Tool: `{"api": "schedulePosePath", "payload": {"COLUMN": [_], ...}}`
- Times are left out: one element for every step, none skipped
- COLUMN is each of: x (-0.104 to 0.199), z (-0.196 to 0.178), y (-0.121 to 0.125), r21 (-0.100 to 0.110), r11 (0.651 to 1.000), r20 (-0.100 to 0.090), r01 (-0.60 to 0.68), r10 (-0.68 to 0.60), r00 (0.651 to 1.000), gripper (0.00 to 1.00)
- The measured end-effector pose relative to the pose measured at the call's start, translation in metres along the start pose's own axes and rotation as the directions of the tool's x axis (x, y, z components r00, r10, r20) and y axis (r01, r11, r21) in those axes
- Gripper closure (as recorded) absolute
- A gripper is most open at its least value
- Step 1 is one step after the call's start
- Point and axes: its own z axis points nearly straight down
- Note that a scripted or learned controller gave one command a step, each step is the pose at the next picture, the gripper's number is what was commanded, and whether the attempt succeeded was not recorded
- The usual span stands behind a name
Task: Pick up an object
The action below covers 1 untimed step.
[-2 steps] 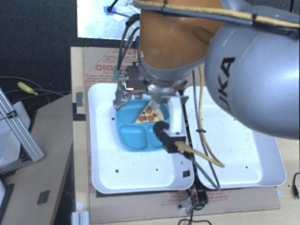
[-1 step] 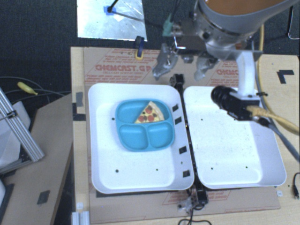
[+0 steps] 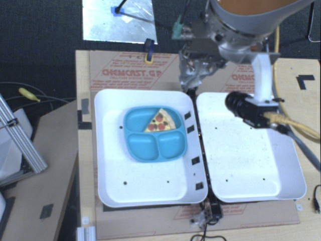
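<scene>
In the left bin (image 3: 110,185) sits a blue divided plate (image 3: 154,134), resting flat toward the bin's upper middle. A pizza slice (image 3: 160,121) lies in the plate's top compartment; the two lower compartments hold nothing I can make out. Right of that, the two bins meet along a seam with black clips. My claw (image 3: 193,79) hangs above the far end of that seam, over the cardboard behind the bins, well apart from the plate. Whether it is apart or together, I cannot tell. The right bin (image 3: 251,169) lies beneath my arm.
</scene>
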Motion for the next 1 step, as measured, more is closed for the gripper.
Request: {"api": "schedulePosePath", "payload": {"x": [0.0493], "z": [0.1273], "y": [0.002], "r21": [0.015], "r11": [1.0], "r20": [0.007], "r01": [0.0], "r10": [0.0], "r00": [1.0], "gripper": [1.0]}}
